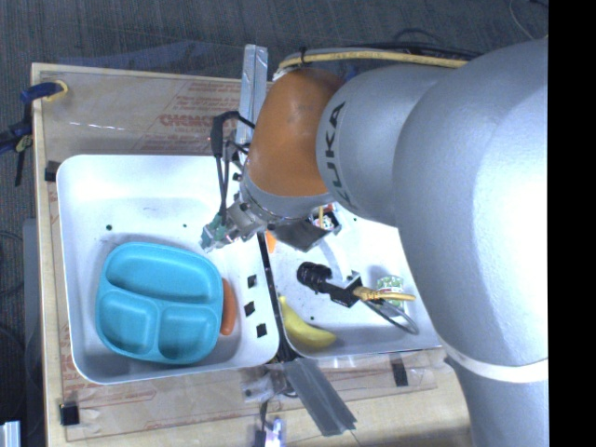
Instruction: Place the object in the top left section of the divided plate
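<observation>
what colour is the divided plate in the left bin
Light blue, a plain turquoise with no pattern. The divided plate shows clearly in the camera view.

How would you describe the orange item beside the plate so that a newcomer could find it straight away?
Start at the left white bin and find the blue divided plate lying in it. Along the plate's right edge lies a slim orange carrot-like stick, the one orange item in that bin; the yellow banana lies in the other bin.
</observation>
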Controlling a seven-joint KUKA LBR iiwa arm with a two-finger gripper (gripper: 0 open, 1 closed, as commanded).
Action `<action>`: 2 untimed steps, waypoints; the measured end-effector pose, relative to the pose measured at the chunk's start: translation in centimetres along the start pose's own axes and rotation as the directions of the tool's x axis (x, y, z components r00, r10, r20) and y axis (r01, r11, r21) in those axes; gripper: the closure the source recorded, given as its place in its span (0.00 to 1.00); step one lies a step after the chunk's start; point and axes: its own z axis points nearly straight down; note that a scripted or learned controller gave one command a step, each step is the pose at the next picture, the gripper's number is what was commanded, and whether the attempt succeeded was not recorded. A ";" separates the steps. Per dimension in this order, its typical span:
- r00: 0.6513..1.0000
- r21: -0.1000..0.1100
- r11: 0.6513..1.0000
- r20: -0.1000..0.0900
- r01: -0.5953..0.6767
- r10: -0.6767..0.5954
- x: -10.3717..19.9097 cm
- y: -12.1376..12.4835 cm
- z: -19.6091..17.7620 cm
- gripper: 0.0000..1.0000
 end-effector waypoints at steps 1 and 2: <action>0.995 0.001 0.995 -0.001 0.103 -0.103 2.5 -4.7 0.0 1.00; 0.981 0.002 0.981 -0.002 0.192 -0.192 0.3 -7.0 0.0 1.00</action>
